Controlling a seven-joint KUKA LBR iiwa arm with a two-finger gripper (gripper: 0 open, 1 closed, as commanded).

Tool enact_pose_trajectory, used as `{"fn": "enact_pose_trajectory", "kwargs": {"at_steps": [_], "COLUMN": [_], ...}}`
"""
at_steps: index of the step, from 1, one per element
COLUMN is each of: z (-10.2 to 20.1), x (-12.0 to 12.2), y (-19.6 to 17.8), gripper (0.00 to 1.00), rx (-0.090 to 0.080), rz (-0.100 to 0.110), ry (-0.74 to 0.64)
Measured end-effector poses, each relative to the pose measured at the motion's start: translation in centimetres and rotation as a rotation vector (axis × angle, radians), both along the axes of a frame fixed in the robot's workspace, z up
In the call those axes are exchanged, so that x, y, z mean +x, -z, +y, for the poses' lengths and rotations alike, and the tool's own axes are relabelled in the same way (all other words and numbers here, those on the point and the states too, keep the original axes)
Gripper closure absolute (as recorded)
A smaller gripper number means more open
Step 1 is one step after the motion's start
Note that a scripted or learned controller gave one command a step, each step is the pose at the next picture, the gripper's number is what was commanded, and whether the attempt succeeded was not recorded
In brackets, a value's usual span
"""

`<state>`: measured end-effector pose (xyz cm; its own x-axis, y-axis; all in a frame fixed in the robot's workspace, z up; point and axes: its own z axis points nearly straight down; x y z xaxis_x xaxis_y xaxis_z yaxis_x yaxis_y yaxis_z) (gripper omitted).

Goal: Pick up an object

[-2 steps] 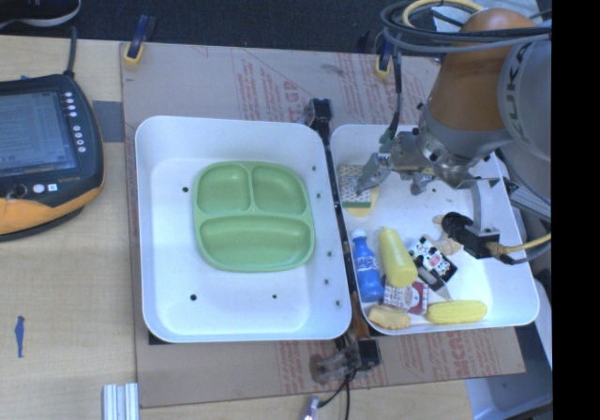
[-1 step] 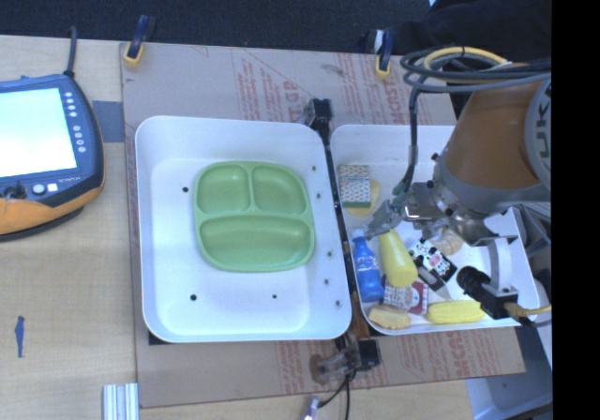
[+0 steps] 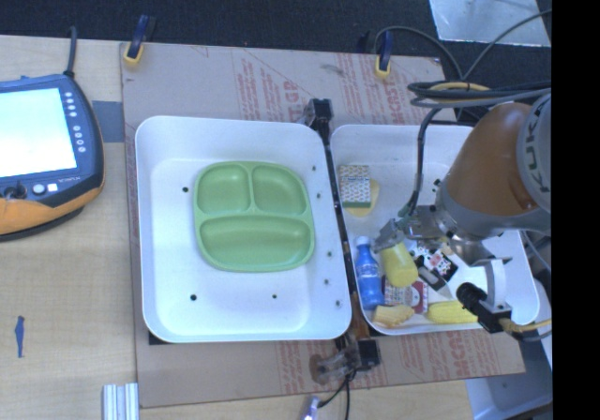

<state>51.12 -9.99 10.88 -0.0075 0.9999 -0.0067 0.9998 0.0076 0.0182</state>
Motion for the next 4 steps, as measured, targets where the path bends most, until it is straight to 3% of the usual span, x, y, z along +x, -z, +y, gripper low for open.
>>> {"fn": "enact_pose_trajectory", "kwargs": {"at_steps": [1, 2, 3, 4], "z": [-0.2, -0.2, -4.4, -7.8], "x": [0.1, 0.1, 9.9, 5.9], "y": [-1.1, -1.1, 1.7, -2.9], "gripper": [1.0, 0.0, 0.0, 0.0], "rx": [-0.003, -0.003, 0.007, 0.007], "rz": [0.0, 0.0, 0.021, 0.021], "ry": [-0.002, -0.002, 0.004, 0.005]}}
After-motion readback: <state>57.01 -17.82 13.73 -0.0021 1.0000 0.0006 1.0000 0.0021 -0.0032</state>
